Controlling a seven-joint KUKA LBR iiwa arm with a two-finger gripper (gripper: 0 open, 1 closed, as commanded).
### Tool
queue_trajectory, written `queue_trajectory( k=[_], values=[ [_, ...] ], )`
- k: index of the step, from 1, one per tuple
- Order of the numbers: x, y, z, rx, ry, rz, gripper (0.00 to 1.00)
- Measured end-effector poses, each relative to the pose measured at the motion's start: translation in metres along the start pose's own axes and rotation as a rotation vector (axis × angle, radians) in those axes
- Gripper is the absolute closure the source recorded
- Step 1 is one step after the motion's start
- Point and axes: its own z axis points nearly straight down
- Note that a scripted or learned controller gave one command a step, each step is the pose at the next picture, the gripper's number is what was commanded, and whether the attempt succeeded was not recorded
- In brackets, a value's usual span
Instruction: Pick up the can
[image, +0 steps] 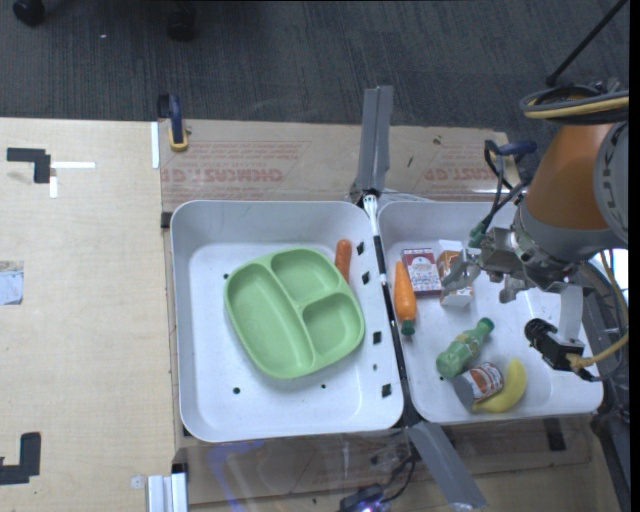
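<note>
Gripper (462, 272) sits low in the right bin (430, 395), over its upper middle, wrist and orange-banded arm (570, 185) coming in from the right edge. Fingers are hard to make out against the clutter — cannot tell how far open they are, or whether anything is caught between them.

Landmark: the can (481, 384), lying on its side near the right bin's front wall, well below the gripper and apart from it. A banana (508, 390) curls against the can's right side, touching. A green bottle (465, 348) lies tilted just above-left of the can, close or touching. Further up-left of the can, a carrot (404, 292) lies along the divider between bins, and a red-and-white carton (422, 271) sits just right of it, next to the gripper.

Open floor left of the can along the front wall. Far left of the can, the left bin (200, 390) holds a green divided plate (293, 311) — bare white rim around it.
</note>
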Motion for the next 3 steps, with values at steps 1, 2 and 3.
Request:
queue_trajectory(
  k=[1, 2, 3],
  values=[
    [-0.003, 0.078, 0.104, -0.012, 0.000, -0.062, 0.00],
    [-0.042, 0.053, 0.104, -0.014, 0.001, -0.129, 0.00],
    [-0.082, 0.051, 0.006, 0.000, 0.000, 0.039, 0.00]
  ],
)
